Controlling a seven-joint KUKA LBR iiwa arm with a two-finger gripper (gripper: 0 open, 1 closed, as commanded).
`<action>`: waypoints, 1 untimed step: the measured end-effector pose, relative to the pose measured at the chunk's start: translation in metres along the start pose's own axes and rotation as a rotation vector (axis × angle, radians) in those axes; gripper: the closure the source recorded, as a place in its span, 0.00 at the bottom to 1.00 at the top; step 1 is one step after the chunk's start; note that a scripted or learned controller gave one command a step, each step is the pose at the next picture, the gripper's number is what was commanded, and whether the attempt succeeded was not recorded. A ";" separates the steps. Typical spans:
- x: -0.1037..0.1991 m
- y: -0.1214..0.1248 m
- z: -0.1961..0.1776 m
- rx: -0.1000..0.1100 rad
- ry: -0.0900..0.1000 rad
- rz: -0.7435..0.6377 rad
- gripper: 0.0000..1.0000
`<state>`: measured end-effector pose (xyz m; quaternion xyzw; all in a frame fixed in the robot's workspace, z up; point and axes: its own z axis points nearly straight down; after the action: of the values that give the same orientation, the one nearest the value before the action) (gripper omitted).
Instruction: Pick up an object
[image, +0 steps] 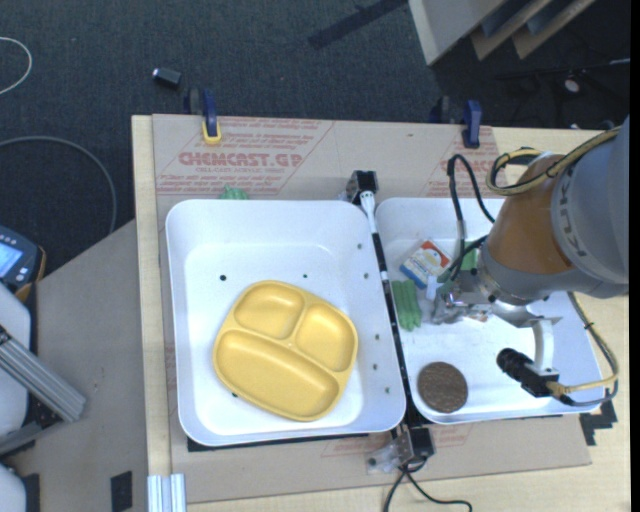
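Two white bins sit on the desk (300, 150): the left bin (190, 300) holds one yellow divided plate (285, 348), and the right bin (590, 345) holds three things, a green piece (406, 303) along its left wall, a white-and-blue packet (424, 264) just above it, and a brown disc (441, 386) near its front edge. The gripper (448, 305) hangs just right of the green piece, its tips too blurred to judge. The arm's bulk hides the right bin's far side, leaving bare floor around the disc.
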<state>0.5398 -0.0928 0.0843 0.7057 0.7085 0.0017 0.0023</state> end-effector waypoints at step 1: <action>0.084 -0.060 -0.106 -0.001 0.005 -0.005 1.00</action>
<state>0.4789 -0.0091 0.1901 0.7040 0.7102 0.0040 0.0007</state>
